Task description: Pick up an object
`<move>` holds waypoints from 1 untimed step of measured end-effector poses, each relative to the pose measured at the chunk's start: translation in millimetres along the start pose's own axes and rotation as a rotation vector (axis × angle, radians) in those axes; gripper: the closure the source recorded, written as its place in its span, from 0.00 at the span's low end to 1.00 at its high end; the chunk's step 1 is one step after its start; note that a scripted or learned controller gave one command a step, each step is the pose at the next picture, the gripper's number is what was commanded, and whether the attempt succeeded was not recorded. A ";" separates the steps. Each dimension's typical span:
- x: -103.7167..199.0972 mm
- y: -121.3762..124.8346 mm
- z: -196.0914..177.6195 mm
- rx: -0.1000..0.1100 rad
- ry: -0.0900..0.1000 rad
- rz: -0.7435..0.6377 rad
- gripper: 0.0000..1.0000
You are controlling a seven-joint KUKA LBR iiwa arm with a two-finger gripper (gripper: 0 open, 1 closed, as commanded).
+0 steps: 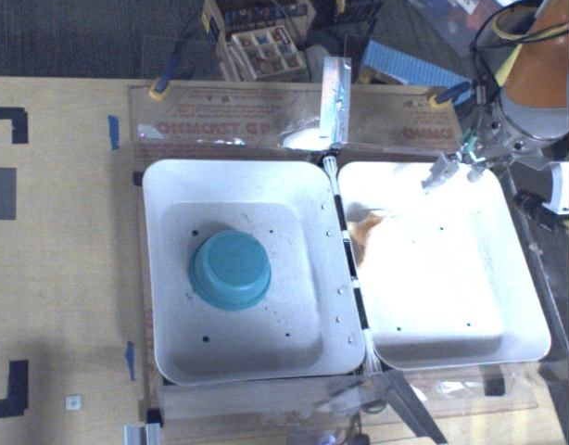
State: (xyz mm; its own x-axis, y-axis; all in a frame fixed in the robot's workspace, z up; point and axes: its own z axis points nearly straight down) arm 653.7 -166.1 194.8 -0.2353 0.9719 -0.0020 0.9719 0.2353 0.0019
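Observation:
A teal upturned bowl [231, 268] rests in the left bin [173, 188], a little left of its middle. A small tan-orange object [363, 231] lies in the right bin [507, 332] against its left wall, washed out by glare. My gripper [454, 167] hangs at the right bin's far right corner, above the rim, well away from both objects. Its metal fingers look slightly apart with nothing between them.
Clear plastic panels [229, 123] stand behind both bins, with a shiny upright strip [335, 100] between them. Boxes, cables and clamps crowd the floor beyond. The grey and orange arm [539, 72] fills the upper right corner. Wooden bench [62, 276] extends left.

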 end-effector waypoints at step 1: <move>78.2 -24.2 76.5 0.001 0.002 0.056 0.00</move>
State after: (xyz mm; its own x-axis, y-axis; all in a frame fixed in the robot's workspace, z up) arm 611.9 -95.9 118.1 -0.1803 0.9836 -0.0003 0.9836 0.1803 0.0011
